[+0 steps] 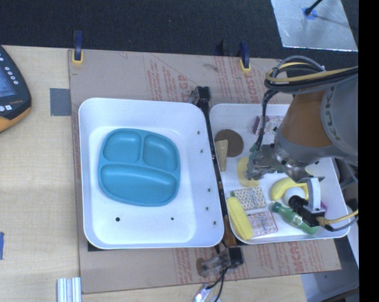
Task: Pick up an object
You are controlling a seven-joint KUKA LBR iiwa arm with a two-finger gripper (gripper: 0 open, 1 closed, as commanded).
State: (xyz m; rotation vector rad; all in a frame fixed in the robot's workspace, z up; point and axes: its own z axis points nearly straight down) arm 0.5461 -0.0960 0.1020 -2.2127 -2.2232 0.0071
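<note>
Pincer [260, 167] down in right bin [340, 231], grip state unclear.
Yellow banana [288, 188] at its 4 o'clock: curved, smooth; corn cob [238, 214] at 7.

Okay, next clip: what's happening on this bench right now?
A grey arm with an orange band reaches in from the right, its gripper low over the right bin, among clutter. Near it lie a yellow banana-shaped toy, a corn cob, a green marker-like item and a brown round piece. Nothing is visibly grasped yet. The left bin holds a blue divided plate.
</note>
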